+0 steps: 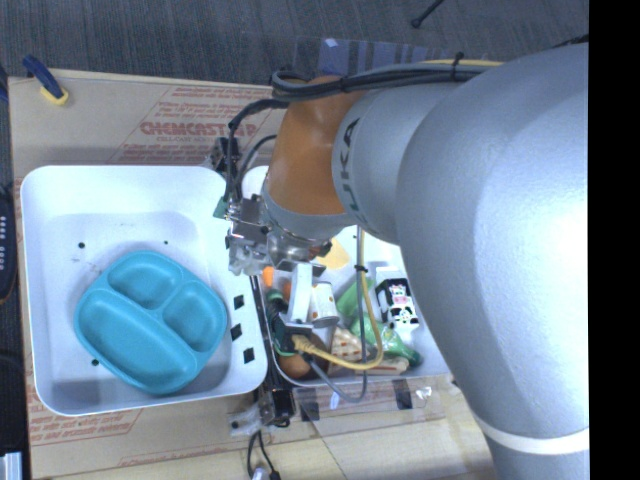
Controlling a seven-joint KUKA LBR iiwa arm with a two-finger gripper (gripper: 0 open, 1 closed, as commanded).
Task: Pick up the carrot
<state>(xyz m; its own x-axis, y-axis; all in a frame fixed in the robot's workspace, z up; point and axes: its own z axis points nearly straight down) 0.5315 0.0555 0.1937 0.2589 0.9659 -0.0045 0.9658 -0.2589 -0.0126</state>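
The big grey arm with "KUKA" on its orange band reaches down into the right bin. Its jaws sit low among the toys there; whether they grip anything I cannot tell. A small orange piece, maybe the carrot, lies beside them. The left bin holds a blue divided plate. Red "CHEMCAST" writing marks the brown surface.

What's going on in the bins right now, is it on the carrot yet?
The arm reaches in from the right and hangs low over the right bin, with the gripper down among a pile of small items. A bit of orange beside it may be the carrot, but the arm covers too much to say, and nothing can be seen held between the fingers. The left bin holds a blue divided plate, untouched.
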